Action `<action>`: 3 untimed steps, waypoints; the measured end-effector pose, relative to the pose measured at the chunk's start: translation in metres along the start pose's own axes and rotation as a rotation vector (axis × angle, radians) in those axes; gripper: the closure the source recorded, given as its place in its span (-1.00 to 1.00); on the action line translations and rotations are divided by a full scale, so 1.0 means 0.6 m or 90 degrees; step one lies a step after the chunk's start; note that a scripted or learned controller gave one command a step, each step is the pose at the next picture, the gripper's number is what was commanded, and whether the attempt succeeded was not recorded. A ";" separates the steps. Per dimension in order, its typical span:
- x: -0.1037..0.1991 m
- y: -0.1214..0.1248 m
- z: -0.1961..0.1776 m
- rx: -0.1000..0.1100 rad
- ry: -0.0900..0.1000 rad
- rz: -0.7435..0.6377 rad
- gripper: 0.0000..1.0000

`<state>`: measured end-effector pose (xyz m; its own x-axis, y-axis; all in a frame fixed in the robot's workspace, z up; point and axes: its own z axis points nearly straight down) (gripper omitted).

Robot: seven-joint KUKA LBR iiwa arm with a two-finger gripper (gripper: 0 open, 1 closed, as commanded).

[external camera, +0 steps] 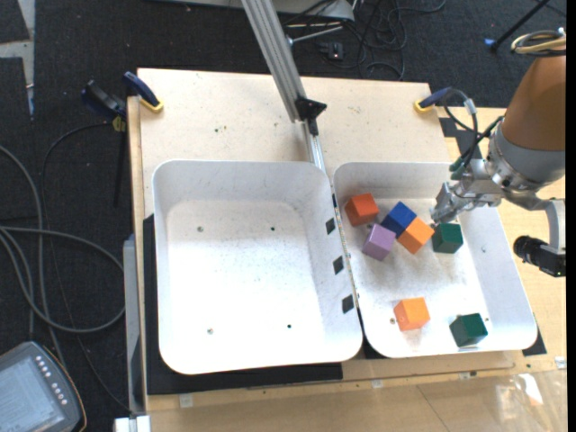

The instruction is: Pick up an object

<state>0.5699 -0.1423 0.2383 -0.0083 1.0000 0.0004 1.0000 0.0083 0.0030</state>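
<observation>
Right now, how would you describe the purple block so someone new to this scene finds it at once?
Look in the right bin, the one holding all the blocks. In the cluster near its far end, the purple block sits lowest and leftmost, just below the orange block and left of the blue block. It is the only purple thing there.

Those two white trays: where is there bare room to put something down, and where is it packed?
The left tray has a bare floor from wall to wall. In the right tray, five blocks crowd the far half beside the claw: orange, blue, purple, orange, green. Free strip: between them and the near orange and green blocks.
</observation>
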 end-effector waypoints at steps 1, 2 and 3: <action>0.081 0.021 0.014 0.002 0.000 0.000 1.00; 0.161 0.054 -0.005 0.000 0.000 0.001 1.00; 0.243 0.096 0.016 0.001 0.000 0.000 1.00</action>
<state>0.6262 0.0037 0.2287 -0.0077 1.0000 0.0007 1.0000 0.0077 0.0022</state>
